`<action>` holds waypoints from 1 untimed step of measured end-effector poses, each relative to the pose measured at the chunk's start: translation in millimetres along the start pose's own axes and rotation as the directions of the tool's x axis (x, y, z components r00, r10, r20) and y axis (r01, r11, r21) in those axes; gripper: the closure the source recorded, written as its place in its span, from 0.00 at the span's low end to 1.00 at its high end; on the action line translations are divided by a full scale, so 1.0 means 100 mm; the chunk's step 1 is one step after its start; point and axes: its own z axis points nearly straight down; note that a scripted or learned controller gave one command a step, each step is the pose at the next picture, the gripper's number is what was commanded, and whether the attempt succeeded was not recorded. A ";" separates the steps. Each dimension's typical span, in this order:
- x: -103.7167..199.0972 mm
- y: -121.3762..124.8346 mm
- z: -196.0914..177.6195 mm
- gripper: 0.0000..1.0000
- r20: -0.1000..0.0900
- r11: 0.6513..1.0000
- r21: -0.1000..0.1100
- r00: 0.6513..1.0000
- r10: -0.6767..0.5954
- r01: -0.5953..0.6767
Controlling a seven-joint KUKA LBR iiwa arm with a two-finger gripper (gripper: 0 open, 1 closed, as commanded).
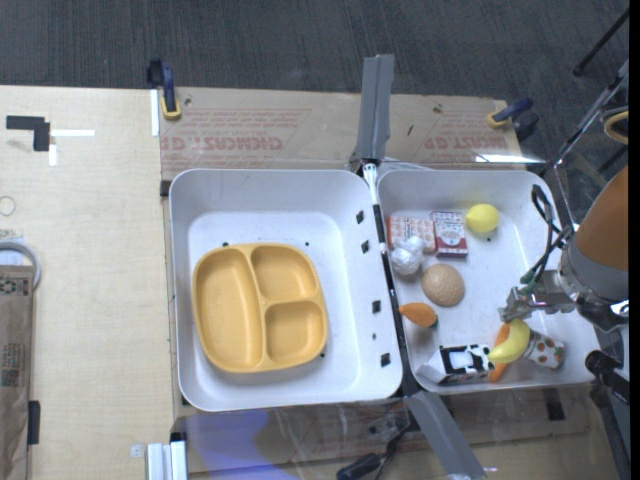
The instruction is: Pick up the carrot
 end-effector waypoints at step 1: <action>0.00 0.00 0.00 0.00 0.000 1.000 0.000 1.000 0.000 0.000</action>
